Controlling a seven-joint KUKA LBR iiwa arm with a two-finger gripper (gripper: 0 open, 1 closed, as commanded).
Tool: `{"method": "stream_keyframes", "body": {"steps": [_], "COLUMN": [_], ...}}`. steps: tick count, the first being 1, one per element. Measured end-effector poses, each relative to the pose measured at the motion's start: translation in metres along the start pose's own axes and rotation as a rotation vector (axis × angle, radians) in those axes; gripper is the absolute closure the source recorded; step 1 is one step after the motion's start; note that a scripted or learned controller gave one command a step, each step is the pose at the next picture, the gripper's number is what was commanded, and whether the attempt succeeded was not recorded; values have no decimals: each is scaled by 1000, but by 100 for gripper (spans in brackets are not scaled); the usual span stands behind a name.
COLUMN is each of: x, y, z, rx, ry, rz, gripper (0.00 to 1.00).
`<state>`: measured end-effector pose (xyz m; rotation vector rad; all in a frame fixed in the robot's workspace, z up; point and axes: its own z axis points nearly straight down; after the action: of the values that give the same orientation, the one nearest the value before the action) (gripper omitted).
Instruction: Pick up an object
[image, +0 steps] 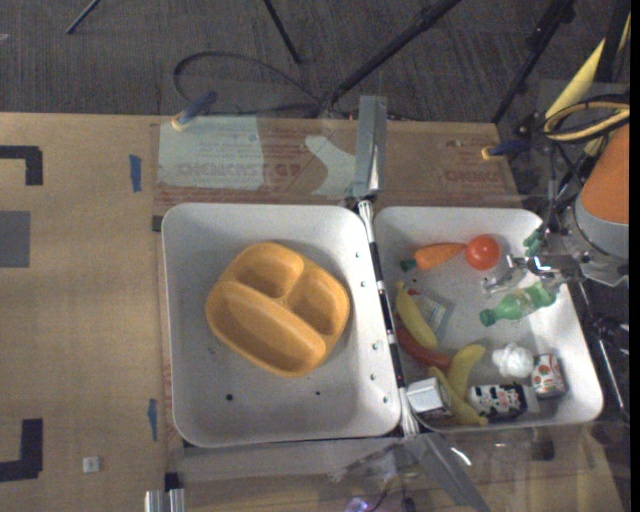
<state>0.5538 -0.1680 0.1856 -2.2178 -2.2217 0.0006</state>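
Camera view: arm enters from right, tool low over right bin, near its far-right corner. Fingers look spread apart w/ nothing between them. Green bottle lies just below tool; orange ball and carrot to its left. Bananas, white lump, small cartons toward front of bin. Left bin holds orange divided plate, centred. Both bins sit on brown surface.
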Motion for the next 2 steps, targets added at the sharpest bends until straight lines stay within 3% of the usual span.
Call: {"method": "stream_keyframes", "body": {"steps": [1, 2], "x": [63, 18], "y": [50, 94], "z": [-45, 34], "rx": [-7, -9], "ry": [-4, -6], "rz": [-231, -324], "gripper": [0, 0]}}
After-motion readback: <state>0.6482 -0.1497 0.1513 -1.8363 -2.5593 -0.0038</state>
